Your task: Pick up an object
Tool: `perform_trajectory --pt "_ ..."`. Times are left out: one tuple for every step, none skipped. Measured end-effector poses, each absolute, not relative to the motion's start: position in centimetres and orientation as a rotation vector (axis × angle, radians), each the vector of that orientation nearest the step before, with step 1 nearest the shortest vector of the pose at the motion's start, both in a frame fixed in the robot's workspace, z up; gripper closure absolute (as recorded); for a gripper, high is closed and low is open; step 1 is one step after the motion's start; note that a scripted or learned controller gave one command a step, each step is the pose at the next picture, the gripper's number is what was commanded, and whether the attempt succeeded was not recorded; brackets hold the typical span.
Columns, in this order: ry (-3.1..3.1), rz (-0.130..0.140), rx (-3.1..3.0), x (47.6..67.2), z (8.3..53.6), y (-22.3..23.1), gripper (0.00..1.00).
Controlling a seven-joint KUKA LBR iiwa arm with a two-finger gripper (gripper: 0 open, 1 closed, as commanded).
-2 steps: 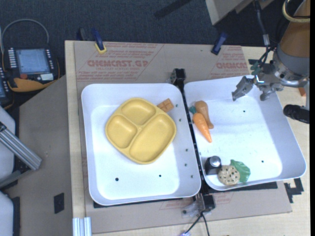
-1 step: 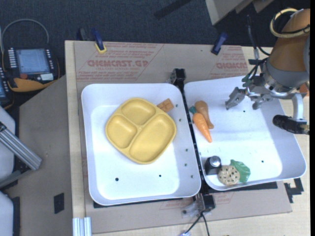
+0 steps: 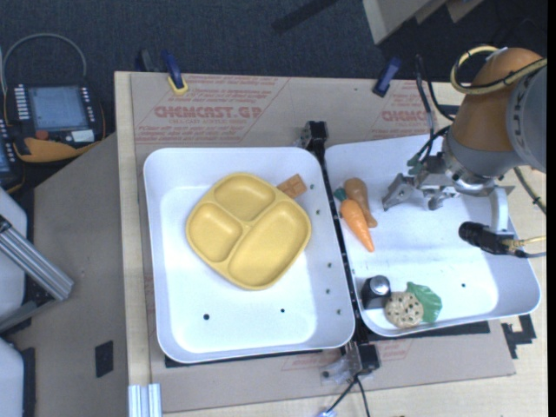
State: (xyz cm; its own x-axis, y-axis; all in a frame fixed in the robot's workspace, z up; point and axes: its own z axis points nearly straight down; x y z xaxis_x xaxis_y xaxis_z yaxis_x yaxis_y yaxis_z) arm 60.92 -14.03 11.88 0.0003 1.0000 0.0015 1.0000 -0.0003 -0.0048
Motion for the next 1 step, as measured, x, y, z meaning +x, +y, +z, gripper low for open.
perform_trajectory --pt "-2.224 0.001 -2.226 61.14 8.85 -14.22 0.00"
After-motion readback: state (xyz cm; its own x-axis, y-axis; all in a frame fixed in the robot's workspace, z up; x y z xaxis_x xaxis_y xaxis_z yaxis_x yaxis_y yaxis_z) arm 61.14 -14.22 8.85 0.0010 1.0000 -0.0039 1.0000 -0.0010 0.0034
